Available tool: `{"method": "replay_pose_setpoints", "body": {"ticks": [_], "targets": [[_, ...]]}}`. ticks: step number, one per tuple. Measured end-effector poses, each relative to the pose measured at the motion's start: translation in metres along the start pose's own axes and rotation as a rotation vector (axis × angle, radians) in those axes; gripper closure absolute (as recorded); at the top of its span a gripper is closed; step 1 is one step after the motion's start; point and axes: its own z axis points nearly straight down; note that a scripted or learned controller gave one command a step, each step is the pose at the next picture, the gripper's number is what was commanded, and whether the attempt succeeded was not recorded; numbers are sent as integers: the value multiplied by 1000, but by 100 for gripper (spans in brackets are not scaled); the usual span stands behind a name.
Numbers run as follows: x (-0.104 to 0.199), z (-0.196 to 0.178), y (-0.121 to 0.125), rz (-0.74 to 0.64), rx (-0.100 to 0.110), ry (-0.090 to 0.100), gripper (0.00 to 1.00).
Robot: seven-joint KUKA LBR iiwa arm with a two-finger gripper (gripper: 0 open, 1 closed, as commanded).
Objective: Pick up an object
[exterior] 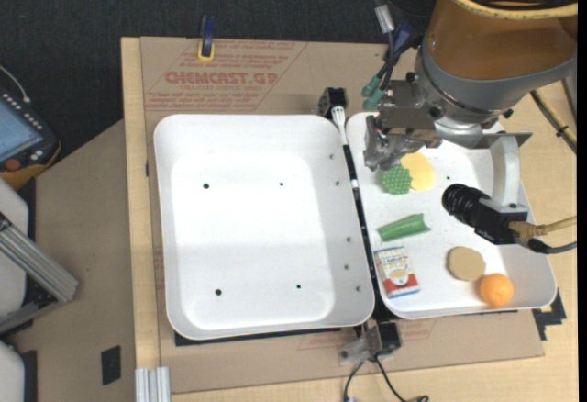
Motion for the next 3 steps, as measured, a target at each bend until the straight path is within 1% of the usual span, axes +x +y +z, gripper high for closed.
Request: {"method": "replay_pose_setpoints", "body": {"ticks": [1, 2, 3], "targets": [[33, -31, -14, -8, -10, 2, 100], [59, -86, 1, -6, -13, 3, 100], [58, -98, 64, -1, -12, 1, 100]]}}
